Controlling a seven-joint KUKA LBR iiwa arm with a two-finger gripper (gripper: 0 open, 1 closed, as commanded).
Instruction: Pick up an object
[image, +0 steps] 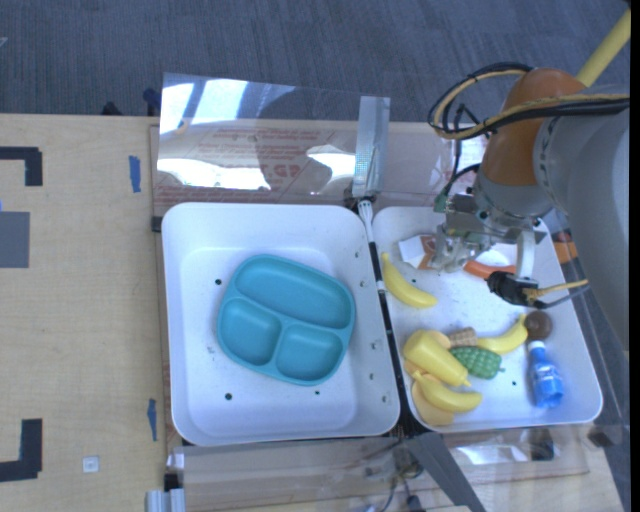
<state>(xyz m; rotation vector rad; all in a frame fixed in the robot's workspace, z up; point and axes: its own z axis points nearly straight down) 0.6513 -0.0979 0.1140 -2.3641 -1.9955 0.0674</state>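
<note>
The reach step is judged in hand: the gripper (455, 250) is lowered over the orange piece (487, 268) in the right bin (590, 395), finger state untellable, so closing and lifting are called for next.

Bright, even light; glare streaks the clear panel (260, 140); focus slightly soft throughout.

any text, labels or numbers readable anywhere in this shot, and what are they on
None can be read.
Clear panel behind the left bin: faint reddish print shows through, too blurred to read.
Blue bottle in the right bin: any label is too small to tell.
Blue divided plate: no markings seen.
</note>
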